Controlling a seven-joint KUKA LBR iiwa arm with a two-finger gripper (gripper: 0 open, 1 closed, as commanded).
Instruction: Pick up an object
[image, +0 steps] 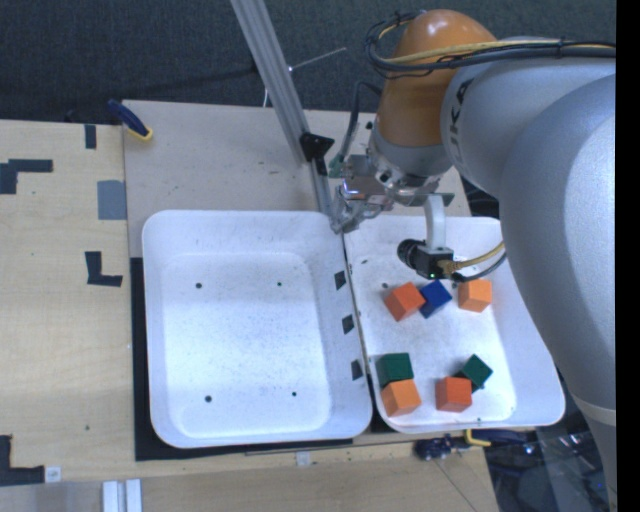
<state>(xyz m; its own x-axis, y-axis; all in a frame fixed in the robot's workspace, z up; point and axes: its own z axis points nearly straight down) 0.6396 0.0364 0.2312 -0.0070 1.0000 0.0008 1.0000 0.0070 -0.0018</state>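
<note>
while over right bin, arm bent

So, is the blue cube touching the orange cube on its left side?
Touching. In the camera view, the blue cube lies against the orange cube to its left in the right bin; their edges meet with no white floor between them.

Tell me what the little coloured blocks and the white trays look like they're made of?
The blocks, like the orange block and blue block, look like painted wood or foam: matte, flat colour, crisp edges, no shine. The right tray and left tray look like moulded plastic: smooth, rounded rims, faint sheen, speckled with dirt.
</note>
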